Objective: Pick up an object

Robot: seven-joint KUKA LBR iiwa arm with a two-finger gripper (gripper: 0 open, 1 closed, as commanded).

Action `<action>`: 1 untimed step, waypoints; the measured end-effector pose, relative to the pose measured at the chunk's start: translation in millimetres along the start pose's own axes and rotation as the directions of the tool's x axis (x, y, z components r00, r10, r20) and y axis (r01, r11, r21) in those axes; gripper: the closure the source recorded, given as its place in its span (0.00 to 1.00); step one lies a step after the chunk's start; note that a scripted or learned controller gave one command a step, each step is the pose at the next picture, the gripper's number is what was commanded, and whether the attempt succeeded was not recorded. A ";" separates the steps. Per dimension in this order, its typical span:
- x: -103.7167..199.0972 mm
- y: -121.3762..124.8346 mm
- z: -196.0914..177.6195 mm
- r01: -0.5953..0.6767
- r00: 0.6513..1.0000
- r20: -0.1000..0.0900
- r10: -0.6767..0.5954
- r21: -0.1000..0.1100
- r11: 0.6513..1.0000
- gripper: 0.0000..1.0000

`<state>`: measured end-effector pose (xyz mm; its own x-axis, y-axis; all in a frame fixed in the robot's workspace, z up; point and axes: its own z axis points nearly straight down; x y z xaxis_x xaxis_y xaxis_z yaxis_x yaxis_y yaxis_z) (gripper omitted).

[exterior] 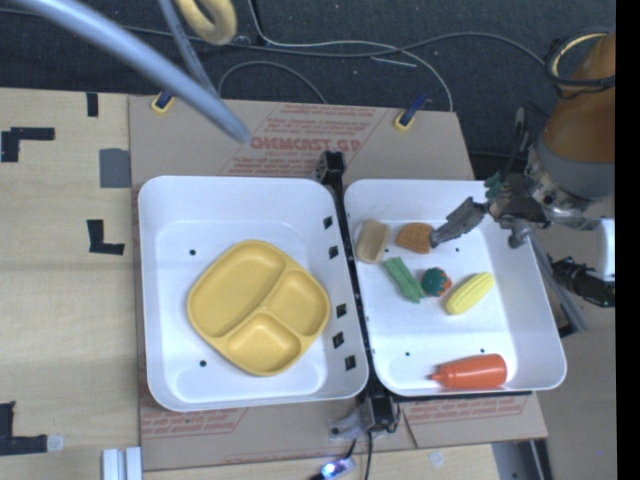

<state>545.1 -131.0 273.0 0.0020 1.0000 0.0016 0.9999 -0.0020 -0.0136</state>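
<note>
Camera view: fixed overhead, slanted, both bins in frame
Bench [60,268]: light wood, black tape marks at far left
Cardboard sheet [300,133]: under both bins, red print showing above them
Left bin [160,203]: white, shallow, holds one item
Plate [259,306]: yellow, three compartments, lying flat mid-bin, turned at an angle
Clips [343,298]: black, along the seam joining the two bins
Right bin [530,343]: white, holds six small items
Tan block [372,240]: upper left of right bin, close to the seam
Green piece [404,279]: elongated, below the tan block, lying diagonal
Orange-brown lump [414,237]: just right of the tan block, touching or nearly touching the gripper tip
Green ball [434,282]: small, red patch on it, between green piece and corn
Corn cob [468,293]: yellow, tilted, just right of the ball
Orange carrot-like piece [470,372]: lying along the near wall
Gripper [440,234]: dark, angled down-left to the lump's right edge; open or closed: cannot tell, nothing visibly held
Arm [580,138]: grey and orange, at right edge
</note>
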 end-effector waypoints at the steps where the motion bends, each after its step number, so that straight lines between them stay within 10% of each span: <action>1: 0.5 1.9 -6.6 0.003 1.000 0.002 -0.003 -0.012 1.000 0.00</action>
<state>547.1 -130.5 279.6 -0.0014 1.0000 0.0000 1.0000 0.0014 -0.0018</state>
